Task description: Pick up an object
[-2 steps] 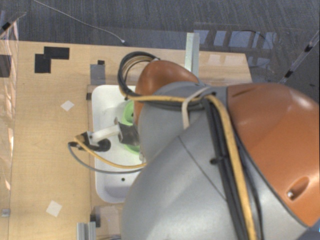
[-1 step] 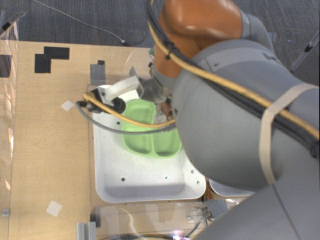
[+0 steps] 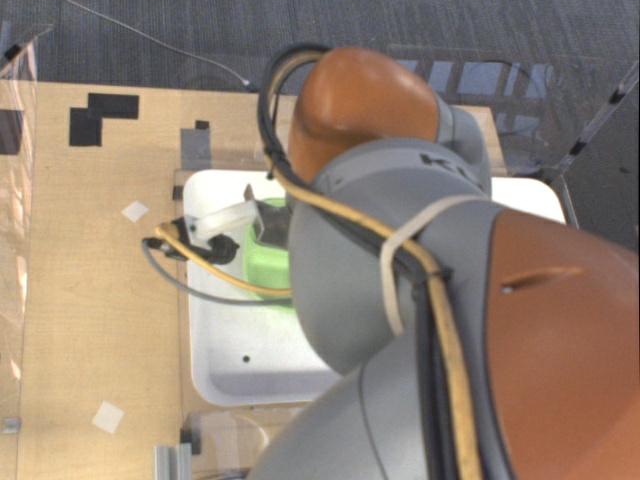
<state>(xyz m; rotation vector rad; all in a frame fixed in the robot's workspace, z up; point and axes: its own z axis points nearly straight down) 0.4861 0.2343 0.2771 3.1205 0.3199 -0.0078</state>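
1 white bin (image 3: pixel 235 363) holds a green object (image 3: pixel 266 264) beneath the arm; hand state unclear.

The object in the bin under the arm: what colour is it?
Light green, seen best in the camera view, partly hidden by the arm.

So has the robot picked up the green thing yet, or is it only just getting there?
Done so far: the arm has reached over the left white bin, and its gripper is down right by the green object. In hand: nothing that I can see; the arm hides most of the object and the grip. Left to do: get hold of the green object and lift it out of the bin.
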